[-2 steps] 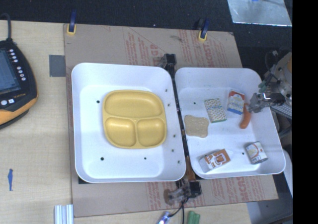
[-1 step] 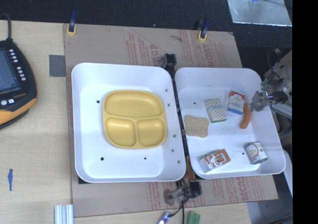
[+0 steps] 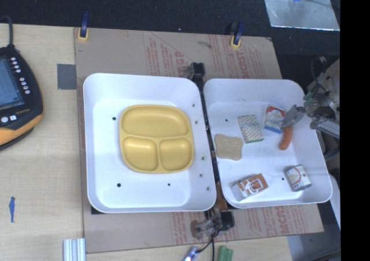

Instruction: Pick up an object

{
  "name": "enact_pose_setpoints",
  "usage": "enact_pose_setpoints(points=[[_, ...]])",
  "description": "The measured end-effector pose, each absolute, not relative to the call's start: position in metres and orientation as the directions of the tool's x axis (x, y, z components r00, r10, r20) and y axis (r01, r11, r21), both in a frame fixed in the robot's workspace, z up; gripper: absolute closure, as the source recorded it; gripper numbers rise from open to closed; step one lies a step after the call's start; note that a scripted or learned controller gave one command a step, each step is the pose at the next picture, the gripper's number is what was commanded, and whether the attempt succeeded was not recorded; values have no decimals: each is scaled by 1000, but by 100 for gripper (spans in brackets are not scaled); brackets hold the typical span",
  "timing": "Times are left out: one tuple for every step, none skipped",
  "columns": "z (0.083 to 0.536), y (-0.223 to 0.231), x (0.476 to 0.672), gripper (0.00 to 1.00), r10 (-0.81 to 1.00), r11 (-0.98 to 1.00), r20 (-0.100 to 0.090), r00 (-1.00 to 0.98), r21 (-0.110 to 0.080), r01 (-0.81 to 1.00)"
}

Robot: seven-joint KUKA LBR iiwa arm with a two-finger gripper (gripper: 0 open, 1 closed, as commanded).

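Observation:
The right bin (image 3: pixel 263 91) holds several small items. A tan bread slice (image 3: pixel 228 147) lies near its left wall, with a green patterned packet (image 3: pixel 250 128) and a white, red and blue packet (image 3: pixel 274 119) beyond it. An orange sausage-shaped piece (image 3: pixel 285 138) lies toward the right wall. A small can (image 3: pixel 297 177) and a brown and white carton (image 3: pixel 250 186) rest near the front edge. My gripper (image 3: pixel 292 116) reaches in from the right, just over the upper end of the orange piece and beside the white packet. Nothing visibly hangs from it.
The left bin (image 3: pixel 104 184) bears a yellow divided plate (image 3: pixel 156 138). A pendant with a screen (image 3: pixel 14 100) lies on the bench at far left. Clamps (image 3: pixel 236 34) hold the cardboard sheet at the back.

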State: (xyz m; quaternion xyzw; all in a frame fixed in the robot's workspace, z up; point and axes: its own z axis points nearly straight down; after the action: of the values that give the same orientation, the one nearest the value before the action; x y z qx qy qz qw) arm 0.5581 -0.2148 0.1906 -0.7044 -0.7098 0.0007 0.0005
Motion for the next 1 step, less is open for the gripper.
enact_pose_setpoints(points=[[115,-211,580,0,1000,6,0,-6,-4,1000]])
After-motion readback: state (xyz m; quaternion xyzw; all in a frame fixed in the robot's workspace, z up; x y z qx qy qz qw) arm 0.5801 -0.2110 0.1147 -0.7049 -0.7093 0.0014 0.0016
